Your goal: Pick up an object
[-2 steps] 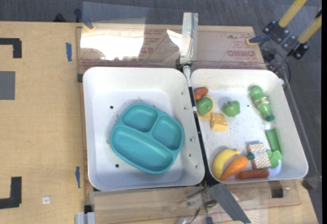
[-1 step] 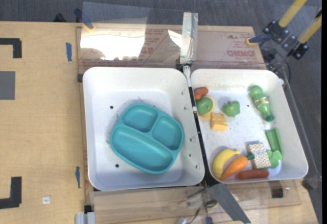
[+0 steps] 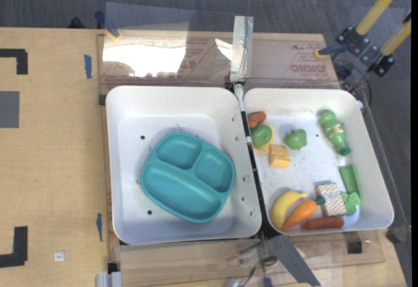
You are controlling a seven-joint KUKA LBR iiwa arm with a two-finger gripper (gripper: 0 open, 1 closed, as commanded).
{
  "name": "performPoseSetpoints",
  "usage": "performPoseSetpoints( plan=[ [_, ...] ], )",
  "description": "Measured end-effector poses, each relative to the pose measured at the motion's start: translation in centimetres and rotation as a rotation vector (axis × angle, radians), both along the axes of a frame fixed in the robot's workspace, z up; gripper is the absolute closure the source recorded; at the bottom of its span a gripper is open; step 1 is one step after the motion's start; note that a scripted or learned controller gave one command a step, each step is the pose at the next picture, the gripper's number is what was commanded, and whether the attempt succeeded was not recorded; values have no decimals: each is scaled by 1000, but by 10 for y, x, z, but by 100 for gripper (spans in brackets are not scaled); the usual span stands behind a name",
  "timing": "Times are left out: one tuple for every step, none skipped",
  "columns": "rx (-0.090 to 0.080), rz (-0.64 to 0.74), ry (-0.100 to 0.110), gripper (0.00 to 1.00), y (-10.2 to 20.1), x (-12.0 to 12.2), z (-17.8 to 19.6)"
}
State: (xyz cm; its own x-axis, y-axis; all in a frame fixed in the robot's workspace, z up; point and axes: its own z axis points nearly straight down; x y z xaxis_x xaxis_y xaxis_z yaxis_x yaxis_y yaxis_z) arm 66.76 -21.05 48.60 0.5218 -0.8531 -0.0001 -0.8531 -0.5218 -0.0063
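Bins side by side mid-frame: left bin holds a teal three-compartment plate, slightly tilted in the picture. Candidate pick objects are all seen in the right bin.

- Upper left of it: an orange piece, partly tucked against the divider wall, touching a green-yellow fruit. Exact type can't be told.
- Centre: green apple, yellow block just beside it.
- Right side: green bottle, with a green stick-like item below; detail too blurred to name.
- Lower part: banana, carrot, red sausage and patterned box are bunched together and overlapping; which rests on which is unclear.

Gripper opening: cannot be told from this frame.
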Motion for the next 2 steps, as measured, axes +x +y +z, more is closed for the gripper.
performPoseSetpoints(
  plan=[
    [-2,217,-1,100,-1,0,0],
    [-3,596,-1,100,-3,0,-1]
  ],
)
